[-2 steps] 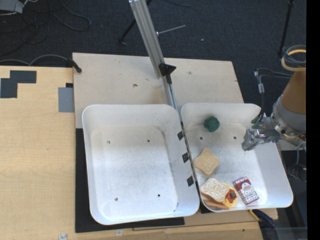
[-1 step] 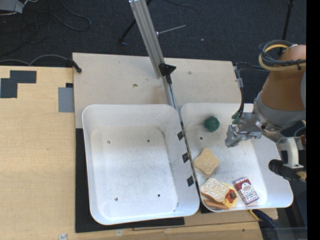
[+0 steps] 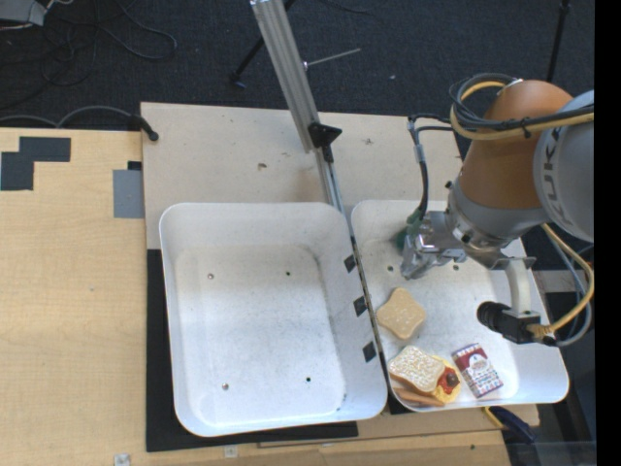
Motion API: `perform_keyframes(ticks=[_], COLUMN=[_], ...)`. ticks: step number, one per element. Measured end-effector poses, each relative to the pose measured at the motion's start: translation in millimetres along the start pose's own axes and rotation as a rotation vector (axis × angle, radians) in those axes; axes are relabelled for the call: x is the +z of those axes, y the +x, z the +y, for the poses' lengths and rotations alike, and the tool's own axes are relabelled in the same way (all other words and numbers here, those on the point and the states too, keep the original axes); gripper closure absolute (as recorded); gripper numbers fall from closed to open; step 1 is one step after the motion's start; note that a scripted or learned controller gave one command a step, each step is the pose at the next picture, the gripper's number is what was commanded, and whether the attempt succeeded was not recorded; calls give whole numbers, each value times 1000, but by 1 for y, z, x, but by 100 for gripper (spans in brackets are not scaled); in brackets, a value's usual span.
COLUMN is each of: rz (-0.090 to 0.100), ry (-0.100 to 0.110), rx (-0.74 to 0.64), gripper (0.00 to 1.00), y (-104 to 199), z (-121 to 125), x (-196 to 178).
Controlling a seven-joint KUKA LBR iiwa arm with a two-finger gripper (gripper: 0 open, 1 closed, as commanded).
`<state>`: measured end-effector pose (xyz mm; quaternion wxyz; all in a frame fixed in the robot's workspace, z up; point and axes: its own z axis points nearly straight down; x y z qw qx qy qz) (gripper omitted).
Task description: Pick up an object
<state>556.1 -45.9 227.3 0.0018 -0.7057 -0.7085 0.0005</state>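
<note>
As you are looking down from the near edge, you are seeing the two white bins sitting side by side on the tabletop [image 3: 223, 153]. The left bin [image 3: 194, 396] is lying with its speckled floor bare to your view. In the right bin [image 3: 553, 382], closest to you, a sandwich [image 3: 419, 371] with a pale bread top and red and yellow filling is resting against the near wall, close to the divide between the bins. Just to its right, a small red and white packet [image 3: 477, 370] is lying tilted, close to the sandwich though you cannot tell whether the two are touching. A little farther back, a tan bread slice [image 3: 401, 313] is sitting flat on the bin floor, near the dividing rim and apart from the sandwich.

Farther back again, the pincer [image 3: 419, 258] is hanging low over the right bin's far half, beyond the bread slice and apart from it. You are seeing a metallic tip with a green fleck beside it, but you cannot tell whether it is spread or pressed together, and nothing is visibly caught in it. Above and to the right, the grey arm with its orange band [image 3: 514, 153] is reaching in, black and yellow cables looping round it.

At the far side, a slanted aluminium rail [image 3: 291, 76] is rising from the tabletop over the dark floor.
</note>
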Motion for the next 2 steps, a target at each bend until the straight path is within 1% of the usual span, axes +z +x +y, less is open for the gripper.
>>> perform_keyframes(ticks=[2], rz=[-2], ry=[-2], rx=[1], gripper=[100], y=[109], z=[28], x=[-15])
